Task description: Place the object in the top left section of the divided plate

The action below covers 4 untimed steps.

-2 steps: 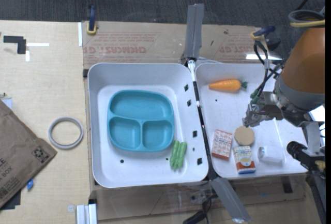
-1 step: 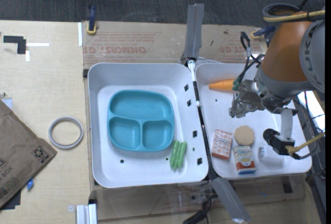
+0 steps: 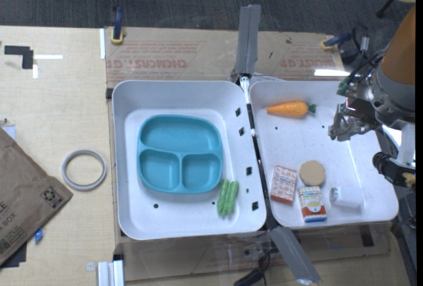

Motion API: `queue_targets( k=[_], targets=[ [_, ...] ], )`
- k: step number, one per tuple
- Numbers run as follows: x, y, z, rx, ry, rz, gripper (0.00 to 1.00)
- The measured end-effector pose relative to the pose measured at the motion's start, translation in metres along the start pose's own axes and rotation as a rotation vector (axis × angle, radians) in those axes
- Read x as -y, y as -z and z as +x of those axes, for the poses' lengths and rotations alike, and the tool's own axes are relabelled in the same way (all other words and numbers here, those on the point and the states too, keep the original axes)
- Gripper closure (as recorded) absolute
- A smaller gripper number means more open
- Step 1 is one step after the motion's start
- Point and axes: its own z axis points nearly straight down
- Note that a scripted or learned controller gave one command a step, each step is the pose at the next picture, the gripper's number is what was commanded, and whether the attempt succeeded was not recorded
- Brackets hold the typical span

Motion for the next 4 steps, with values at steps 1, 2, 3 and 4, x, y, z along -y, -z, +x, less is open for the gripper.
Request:
queue_targets(
  k=[1, 2, 3, 4],
  targets=[
    [-0.001, 0.008, 0.0, 0.003, 0.003, 0.003, 1.0],
    [-0.051, -0.101, 0.05, 0.0, -0.201, 0.004, 1.0],
    [-0.051, -0.093, 0.05, 0.003, -0.199, 0.006, 1.0],
    [-0.072, -0.101, 0.07, 0.0, -0.267, 0.001, 1.0]
  ],
)
